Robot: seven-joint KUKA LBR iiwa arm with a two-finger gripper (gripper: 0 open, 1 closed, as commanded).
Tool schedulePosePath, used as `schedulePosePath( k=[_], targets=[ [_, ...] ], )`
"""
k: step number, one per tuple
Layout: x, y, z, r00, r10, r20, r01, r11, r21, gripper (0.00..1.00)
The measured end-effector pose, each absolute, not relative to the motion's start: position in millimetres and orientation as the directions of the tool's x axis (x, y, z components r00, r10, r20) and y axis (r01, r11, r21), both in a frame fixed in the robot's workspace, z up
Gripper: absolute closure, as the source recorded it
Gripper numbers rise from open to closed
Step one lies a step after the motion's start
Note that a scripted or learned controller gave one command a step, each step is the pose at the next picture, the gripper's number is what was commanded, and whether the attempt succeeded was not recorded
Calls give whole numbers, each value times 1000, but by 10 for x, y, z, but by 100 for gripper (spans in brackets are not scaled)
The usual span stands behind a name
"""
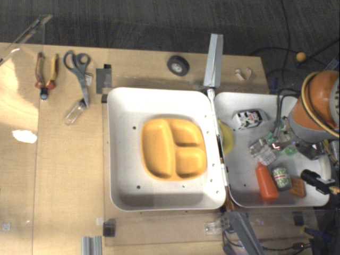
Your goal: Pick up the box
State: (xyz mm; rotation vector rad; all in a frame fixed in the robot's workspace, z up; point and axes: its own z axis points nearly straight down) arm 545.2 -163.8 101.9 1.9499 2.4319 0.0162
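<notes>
A small black and white box (248, 118) lies at the far left of the right bin (234, 193), flat on the floor. The grey arm with its orange band (319, 102) comes in over the bin's right side. My gripper (278, 138) hangs low over the middle of that bin, right of the box and apart from it, just above a crumpled clear plastic piece (263, 146). Nothing can be made out between the gripper's tips.
In the right bin lie a yellow round thing (227, 137) at the left wall, an orange-red bottle (266, 183), a green can (281, 178) and a small brown block (297, 188). The left bin (122, 142) holds a yellow divided tray (173, 147). Scissors (79, 70), pliers and tape lie on the bench.
</notes>
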Motion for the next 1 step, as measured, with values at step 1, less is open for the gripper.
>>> schedulePosePath(
  k=[1],
  targets=[
    [5749,-1001,2095,-205,979,-2,979,205,8,100]
  ],
)
